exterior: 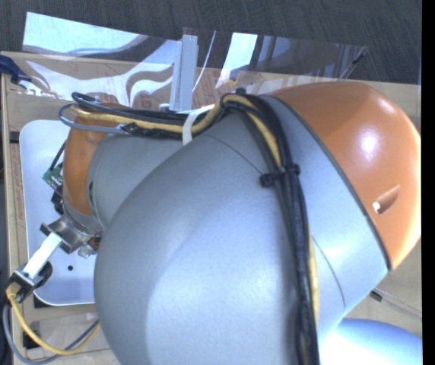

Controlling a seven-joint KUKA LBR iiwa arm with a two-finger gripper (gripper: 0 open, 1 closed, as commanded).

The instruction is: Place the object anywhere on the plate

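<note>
Progress on the placing cannot be confirmed from this moment, so we judge the task open and set down what is on view, from the left edge across.

At the far left lies a white bin (31, 173), its rounded rim and a strip of its floor bare, resting on the wooden tabletop (58, 329). A yellow cable (20, 318) loops over the bin's lower left corner and runs onto the wood. Just right of that, low in the bin, sits the arm's wrist fitting (69, 234), a grey metal bracket with a white bar slanting down to the left. The hand must be somewhere at this end of the arm, but whether it is released, clenched or grasping anything we cannot tell. A small dark speck lies on the bin floor below the bracket, too small for us to name.

Across the middle and right, the grey arm (225, 242) covers most of both bins, with a black cable bundle (293, 204) strapped along its back and its orange band (354, 158) at the upper right. Behind it, along the top of the frame, stand clear panels (88, 36).

Where the object lies, and where the plate is, we cannot tell; both are presumably under the arm's bulk. So we cannot place the object relative to the hand. As we judge it, the arm is reaching into the left bin, which may be either the pick or the put-down, and the placement itself remains to be verified.
</note>
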